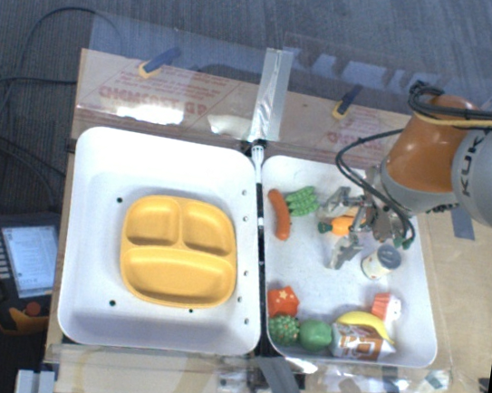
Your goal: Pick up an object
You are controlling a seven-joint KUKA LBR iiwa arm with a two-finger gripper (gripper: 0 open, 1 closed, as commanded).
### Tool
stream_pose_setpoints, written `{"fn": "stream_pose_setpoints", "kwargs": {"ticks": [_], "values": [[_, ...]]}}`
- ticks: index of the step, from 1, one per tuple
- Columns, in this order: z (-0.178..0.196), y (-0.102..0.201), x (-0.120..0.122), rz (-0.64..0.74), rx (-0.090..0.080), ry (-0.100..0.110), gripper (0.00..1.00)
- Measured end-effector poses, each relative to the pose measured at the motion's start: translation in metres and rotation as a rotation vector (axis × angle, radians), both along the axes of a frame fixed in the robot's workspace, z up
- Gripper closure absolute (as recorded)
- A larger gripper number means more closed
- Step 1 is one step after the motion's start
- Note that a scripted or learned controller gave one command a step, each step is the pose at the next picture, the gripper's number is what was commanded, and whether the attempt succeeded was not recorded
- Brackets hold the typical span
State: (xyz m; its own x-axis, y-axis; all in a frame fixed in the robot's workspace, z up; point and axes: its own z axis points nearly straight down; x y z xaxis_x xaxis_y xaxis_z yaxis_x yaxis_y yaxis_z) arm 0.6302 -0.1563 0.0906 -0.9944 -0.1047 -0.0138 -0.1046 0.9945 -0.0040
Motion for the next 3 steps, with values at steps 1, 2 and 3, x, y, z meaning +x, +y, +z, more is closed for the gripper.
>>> {"fn": "stream_pose_setpoints", "kwargs": {"ticks": [1,2,3], "values": [[0.011,0.000,0.002,0.001,-0.004,-0.005,1.00],[0.001,0.036,0.011,-0.468,0.004,-0.001,1.00],[0.112,0.100,-0.022,-0.421,0.004,0.011,1.00]]}}
